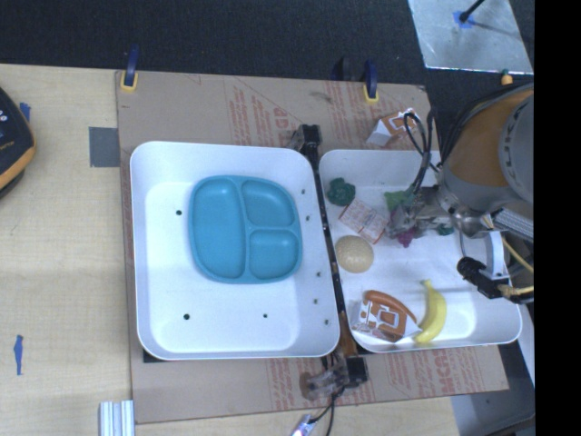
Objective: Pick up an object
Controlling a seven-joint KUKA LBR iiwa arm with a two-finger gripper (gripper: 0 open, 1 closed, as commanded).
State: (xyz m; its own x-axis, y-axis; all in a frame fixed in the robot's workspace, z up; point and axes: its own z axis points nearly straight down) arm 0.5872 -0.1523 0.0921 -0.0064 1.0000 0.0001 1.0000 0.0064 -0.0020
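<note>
The right bin (472,334) holds several loose objects. A yellow banana (433,312) lies near its front edge beside a brown and white packet (385,315). A beige ball (354,253) sits near the bin's left wall, with a pink and white packet (361,216) and a small dark green piece (341,190) behind it. My gripper (410,218) is down in the bin's back middle, over a green leafy piece (398,198) and a purple piece (404,235). Its tip is tangled visually with those two pieces.
The left bin (154,316) carries a blue divided plate (244,228). The grey arm with its orange band (477,148) and cables covers the right bin's back right corner. A small orange and white packet (392,127) lies on the cardboard behind the right bin.
</note>
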